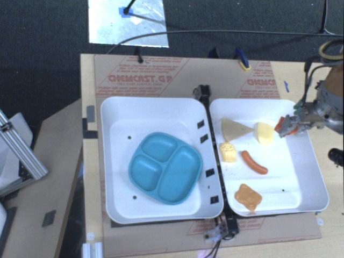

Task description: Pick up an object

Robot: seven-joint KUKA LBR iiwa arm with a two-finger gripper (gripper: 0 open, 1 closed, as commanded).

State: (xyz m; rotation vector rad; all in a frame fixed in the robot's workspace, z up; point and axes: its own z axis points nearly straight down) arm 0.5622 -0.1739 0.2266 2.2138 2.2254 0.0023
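The tool (286, 126) is reaching in from the right and hanging over the far right part of the right bin (317, 190), its orange-tipped end just beside the pale yellow block (264, 133). Whether it is spread or pressed together I cannot tell, and nothing is visibly caught in it.

The nearest candidate for picking is that yellow block, which is lying next to the cream wedge (236, 128), possibly touching its thin end. Further forward in the same bin are lying a small corn-like piece (228, 152), a sausage (253, 162) and a brown nugget-like piece (248, 196). The blue divided plate (165, 167) is sitting alone in the left bin (119, 112).

The risks, as I judge them: the tool is sitting off to the block's right side rather than centred over it, so a descent from here could nudge the block toward the wedge instead of straddling it. The bin's right wall is also close by, and a slight error outward could clip the rim.
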